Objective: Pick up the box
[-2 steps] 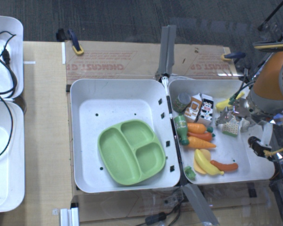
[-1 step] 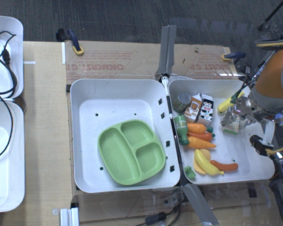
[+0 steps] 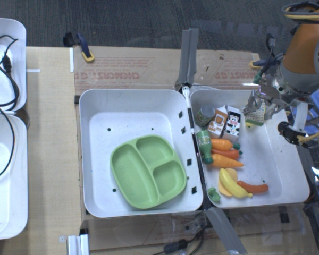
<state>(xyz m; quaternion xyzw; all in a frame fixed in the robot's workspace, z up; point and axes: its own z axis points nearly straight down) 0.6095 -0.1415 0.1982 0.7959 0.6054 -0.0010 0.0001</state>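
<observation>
- I see the left bin (image 3: 90, 142) holding a green divided tray (image 3: 149, 171).
- The right bin (image 3: 282, 185) holds the box (image 3: 217, 123), a cow-print carton (image 3: 233, 123), a green bottle (image 3: 204, 145), carrots (image 3: 226, 153), a banana (image 3: 232, 185) and a red pepper (image 3: 252, 186).
- The box is orange and white, lying near the bin's back-left corner, touching the carton.
- My tool (image 3: 255, 110) sits over the bin's back edge, a yellowish item at its tip; I cannot tell its opening.

Robotics lab test bench: grey-and-orange industrial arm (image 3: 303, 52), two white bins (image 3: 90, 142) clamped over cardboard sheeting (image 3: 149, 68), toy plastic food (image 3: 228, 161), loose black cables (image 3: 2, 78).
</observation>
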